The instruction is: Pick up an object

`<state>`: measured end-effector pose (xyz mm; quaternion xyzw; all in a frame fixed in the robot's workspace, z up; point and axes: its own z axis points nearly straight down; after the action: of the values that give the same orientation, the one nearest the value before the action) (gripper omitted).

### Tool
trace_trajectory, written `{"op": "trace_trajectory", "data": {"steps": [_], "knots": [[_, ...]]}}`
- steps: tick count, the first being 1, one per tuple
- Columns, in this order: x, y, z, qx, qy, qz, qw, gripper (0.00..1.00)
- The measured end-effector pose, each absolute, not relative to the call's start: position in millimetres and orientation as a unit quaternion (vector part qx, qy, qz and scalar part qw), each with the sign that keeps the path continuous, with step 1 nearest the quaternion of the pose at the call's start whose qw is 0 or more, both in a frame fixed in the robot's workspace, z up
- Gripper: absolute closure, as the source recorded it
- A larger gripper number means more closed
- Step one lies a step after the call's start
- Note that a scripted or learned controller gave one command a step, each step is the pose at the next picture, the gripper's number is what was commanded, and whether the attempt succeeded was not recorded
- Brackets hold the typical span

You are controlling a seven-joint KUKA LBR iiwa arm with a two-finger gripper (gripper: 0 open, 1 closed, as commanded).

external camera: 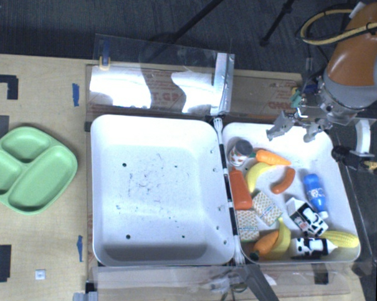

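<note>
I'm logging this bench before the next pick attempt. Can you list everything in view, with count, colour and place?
left bin: 1, white, centre of bench
right bin: 1, white, beside the left bin, holds the toys
divided plate: 1, green, on the bench at far left
carrot: 1, orange, upper part of right bin
banana: 1, yellow, below the carrot
sausage: 1, red-orange, right of the banana
bottle: 1, blue, right side of right bin
corn: 1, yellow, lower right corner of right bin
arm: 1, grey and orange, top right
gripper: 1, grey, open, above the right bin's top edge
</note>
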<state>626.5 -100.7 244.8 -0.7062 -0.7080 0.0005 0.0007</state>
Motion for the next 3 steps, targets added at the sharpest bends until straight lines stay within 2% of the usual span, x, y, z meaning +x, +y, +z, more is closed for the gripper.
{"op": "trace_trajectory", "data": {"steps": [1,2,3], "knots": [[619.6,-120.1,141.0,-0.672,-0.74,-0.0003,0.0,0.0],[649.1,-121.4,86.2,-0.585,-0.811,-0.0013,-0.002,0.0],[651.1,-122.5,99.0,-0.586,-0.811,-0.003,-0.006,1.0]]}}
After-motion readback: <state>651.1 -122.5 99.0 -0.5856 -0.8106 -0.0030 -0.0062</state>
